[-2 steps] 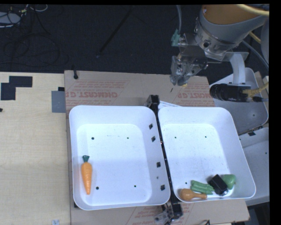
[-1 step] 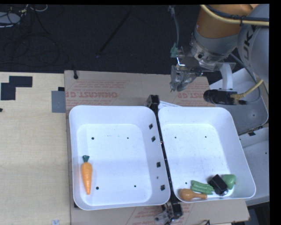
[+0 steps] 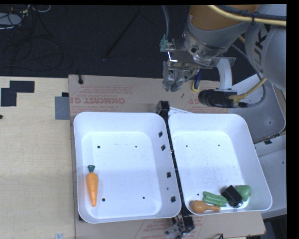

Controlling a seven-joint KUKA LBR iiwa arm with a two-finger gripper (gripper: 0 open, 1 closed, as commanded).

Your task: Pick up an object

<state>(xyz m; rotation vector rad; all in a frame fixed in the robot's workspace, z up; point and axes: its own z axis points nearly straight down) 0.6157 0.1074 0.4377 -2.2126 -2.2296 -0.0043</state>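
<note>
The arm comes in from the upper right, its orange band point(image 3: 219, 14) just above the wrist, and the gripper point(image 3: 174, 81) hangs high over the cardboard sheet point(image 3: 117, 95) behind the two bins, above the point where they meet. From here the tool end is a dark blur of metal, and I cannot tell how it is set; nothing shows beneath it. The left bin point(image 3: 81, 140) has a toy carrot point(image 3: 92, 188) lying near its front left corner, green top pointing toward the back, orange tip toward the front edge. The right bin point(image 3: 250, 140) has its things crowded into the front right corner: a green pea pod point(image 3: 214, 199), a small black block point(image 3: 231, 195) tilted just to the right of it, a rounder green piece point(image 3: 244, 190) touching the block on its far side, and an orange-tan piece shaped like a drumstick or small gourd point(image 3: 203, 206) lying along the front wall, touching the pod. All of these sit well apart from the gripper. A black clamp strip point(image 3: 169, 158) runs between the bins. The bench point(image 3: 32, 154) to the left is pale wood with a few dark patches point(image 3: 16, 91).
</note>
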